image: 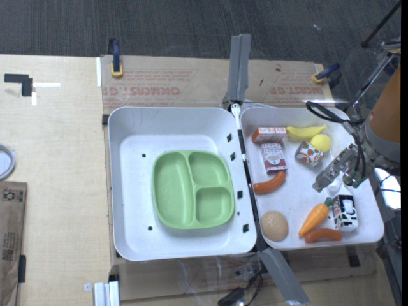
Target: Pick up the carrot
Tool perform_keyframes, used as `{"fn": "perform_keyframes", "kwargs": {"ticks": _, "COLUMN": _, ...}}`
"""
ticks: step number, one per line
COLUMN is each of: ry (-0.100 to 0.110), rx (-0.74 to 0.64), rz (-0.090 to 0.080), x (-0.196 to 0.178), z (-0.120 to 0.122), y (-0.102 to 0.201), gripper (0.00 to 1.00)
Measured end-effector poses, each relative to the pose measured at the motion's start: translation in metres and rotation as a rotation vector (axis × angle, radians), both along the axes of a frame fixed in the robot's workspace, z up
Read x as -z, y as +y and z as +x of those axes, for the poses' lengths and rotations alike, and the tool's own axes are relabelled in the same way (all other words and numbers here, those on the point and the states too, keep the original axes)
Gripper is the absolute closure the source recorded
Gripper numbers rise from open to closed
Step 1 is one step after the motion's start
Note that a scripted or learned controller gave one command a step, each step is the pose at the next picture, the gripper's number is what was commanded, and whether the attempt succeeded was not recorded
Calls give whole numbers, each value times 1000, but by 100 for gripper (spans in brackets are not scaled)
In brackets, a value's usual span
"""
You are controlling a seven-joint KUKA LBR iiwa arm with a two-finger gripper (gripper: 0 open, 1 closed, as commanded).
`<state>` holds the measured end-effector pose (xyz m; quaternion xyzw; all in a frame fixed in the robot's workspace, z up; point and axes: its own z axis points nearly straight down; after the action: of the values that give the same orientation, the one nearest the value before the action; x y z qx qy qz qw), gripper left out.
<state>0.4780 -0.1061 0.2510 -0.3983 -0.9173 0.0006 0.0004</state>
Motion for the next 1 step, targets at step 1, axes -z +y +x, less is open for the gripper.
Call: {"fn": "perform_keyframes", "kwargs": {"ticks": 1, "ry": 0, "rx": -1, "rz": 0, "x": 0, "z": 0, "y": 0, "gripper": 0}}
